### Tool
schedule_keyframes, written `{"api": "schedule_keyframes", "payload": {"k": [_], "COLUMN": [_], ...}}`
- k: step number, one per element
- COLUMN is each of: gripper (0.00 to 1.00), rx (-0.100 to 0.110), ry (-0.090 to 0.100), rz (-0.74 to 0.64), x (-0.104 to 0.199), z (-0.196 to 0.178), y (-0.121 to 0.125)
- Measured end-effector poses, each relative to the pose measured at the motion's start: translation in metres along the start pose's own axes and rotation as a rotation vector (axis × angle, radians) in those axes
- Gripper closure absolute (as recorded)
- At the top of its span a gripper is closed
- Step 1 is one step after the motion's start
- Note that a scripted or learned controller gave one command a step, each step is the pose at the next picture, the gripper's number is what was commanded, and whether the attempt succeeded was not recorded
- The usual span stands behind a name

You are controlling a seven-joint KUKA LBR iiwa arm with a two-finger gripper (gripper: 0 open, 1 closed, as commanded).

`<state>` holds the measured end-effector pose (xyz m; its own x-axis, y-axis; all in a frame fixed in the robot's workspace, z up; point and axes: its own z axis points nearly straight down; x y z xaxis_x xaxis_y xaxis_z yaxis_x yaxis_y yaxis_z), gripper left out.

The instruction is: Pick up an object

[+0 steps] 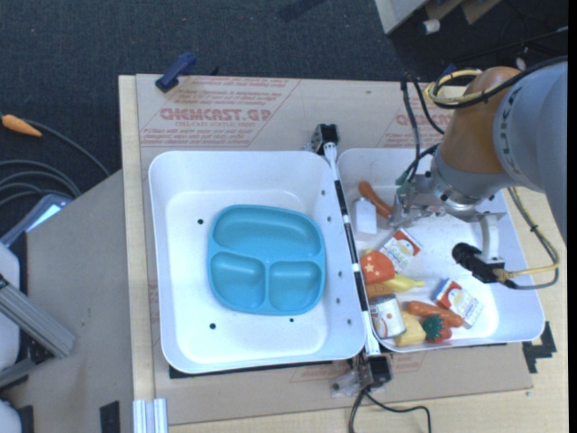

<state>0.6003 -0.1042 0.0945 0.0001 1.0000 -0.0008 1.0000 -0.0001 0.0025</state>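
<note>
The right bin (518, 318) holds several toy food items. An orange sausage-like piece (373, 198) and a small white block (365, 216) lie at its left side. Below them are a red-and-white carton (403, 244), a red-orange item (377, 265) and a yellow banana (398, 284). A small can (388, 315), a carrot (422, 310) and a red-white-blue box (458, 301) lie near the front. My gripper (403, 215) hangs low over the bin's left middle, just above the carton and right of the orange piece. Nothing can be seen held in it.
The left bin (171, 260) holds a blue divided plate (266, 258). A black divider rail (345, 228) runs between the bins. A blue clip (175, 71) lies at the board's far left corner. The grey arm with its orange band (482, 124) reaches in from the right.
</note>
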Motion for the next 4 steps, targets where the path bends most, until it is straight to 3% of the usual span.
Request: {"api": "schedule_keyframes", "payload": {"k": [1, 2, 3, 4], "gripper": [0.00, 1.00, 0.00, 1.00], "rx": [0.000, -0.001, -0.001, -0.002], "ry": [0.000, 0.000, 0.000, 0.000], "rz": [0.000, 0.000, 0.000, 0.000], "x": [0.000, 0.000, 0.000, 0.000], "z": [0.000, -0.010, -0.010, -0.020], "y": [0.000, 0.000, 0.000, 0.001]}}
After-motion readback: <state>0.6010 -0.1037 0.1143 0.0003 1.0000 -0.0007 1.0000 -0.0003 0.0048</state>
